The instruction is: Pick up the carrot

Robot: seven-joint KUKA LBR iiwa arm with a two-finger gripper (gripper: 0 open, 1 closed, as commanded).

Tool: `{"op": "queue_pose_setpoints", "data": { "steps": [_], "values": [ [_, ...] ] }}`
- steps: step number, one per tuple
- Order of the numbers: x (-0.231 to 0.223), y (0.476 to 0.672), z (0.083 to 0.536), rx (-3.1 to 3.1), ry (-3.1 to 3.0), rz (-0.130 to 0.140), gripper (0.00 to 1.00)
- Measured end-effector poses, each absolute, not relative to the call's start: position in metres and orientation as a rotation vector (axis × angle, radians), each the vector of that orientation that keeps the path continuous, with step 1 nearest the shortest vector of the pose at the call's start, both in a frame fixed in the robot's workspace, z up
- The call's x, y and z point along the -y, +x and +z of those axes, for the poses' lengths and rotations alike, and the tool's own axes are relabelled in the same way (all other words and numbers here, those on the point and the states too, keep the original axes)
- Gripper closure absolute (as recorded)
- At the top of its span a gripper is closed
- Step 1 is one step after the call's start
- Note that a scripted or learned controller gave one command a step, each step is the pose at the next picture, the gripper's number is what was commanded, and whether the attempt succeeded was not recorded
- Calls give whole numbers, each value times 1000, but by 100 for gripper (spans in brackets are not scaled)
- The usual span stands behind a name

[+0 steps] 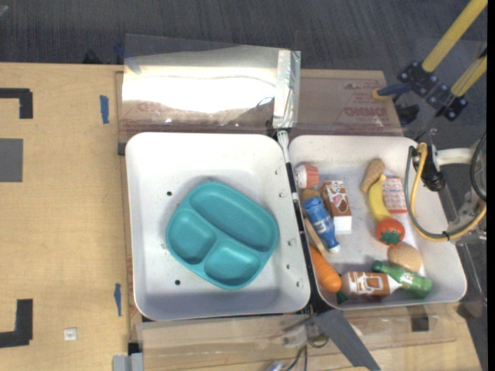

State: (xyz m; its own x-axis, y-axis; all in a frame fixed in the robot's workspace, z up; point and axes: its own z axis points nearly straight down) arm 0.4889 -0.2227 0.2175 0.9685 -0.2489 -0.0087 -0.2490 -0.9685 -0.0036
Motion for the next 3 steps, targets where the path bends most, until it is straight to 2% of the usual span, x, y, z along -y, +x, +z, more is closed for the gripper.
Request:
{"op": "queue_pose_setpoints", "data": {
  "steps": [1, 2, 3],
  "values": [
    [221, 541, 273, -310, -3122, -9, 100],
    [222, 497, 230, -314, -3121, 8, 100],
    [221, 517, 242, -312, -3121, -3, 100]
  ]
}}
